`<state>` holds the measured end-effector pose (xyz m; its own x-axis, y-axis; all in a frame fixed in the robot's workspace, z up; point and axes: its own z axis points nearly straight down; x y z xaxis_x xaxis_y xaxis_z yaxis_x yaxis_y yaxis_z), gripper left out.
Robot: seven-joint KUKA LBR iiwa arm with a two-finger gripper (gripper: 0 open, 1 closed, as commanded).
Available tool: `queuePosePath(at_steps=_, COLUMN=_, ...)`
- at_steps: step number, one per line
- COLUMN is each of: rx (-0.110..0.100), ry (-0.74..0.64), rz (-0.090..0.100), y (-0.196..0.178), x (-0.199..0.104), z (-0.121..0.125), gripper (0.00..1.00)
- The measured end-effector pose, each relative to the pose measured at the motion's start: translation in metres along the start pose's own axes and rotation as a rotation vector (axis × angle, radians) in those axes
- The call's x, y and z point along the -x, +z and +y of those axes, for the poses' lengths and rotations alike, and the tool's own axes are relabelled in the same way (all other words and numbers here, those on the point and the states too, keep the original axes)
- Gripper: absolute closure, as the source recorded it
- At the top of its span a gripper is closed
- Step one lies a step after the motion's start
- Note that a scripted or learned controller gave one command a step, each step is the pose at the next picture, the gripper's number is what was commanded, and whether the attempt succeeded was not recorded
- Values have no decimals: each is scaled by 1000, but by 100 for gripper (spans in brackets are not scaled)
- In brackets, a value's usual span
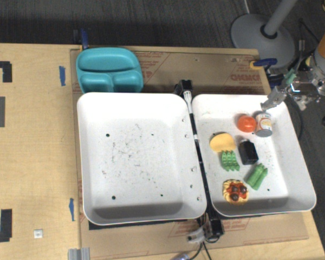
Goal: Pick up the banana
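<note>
Nearest the camera, a pizza toy (235, 191) lies by the right bin's (298, 161) front edge; the banana (222, 141) sits mid-bin, ungrasped. Pincer (271, 103) hovers at the far-right corner, spread unclear.

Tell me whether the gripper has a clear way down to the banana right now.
Probably yes. The banana lies uncovered in the right bin, with the green block just below it. The gripper hangs over the bin's far right corner, nothing between them.

Bench (32, 145) with 2 white bins (135, 156)
</note>
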<state>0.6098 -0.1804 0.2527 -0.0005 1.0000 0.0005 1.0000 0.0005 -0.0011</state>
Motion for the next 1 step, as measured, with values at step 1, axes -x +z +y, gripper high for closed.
queuePosePath(at_steps=1, rx=-2, ry=153, rz=0, y=67, x=-103, z=-92, gripper=0)
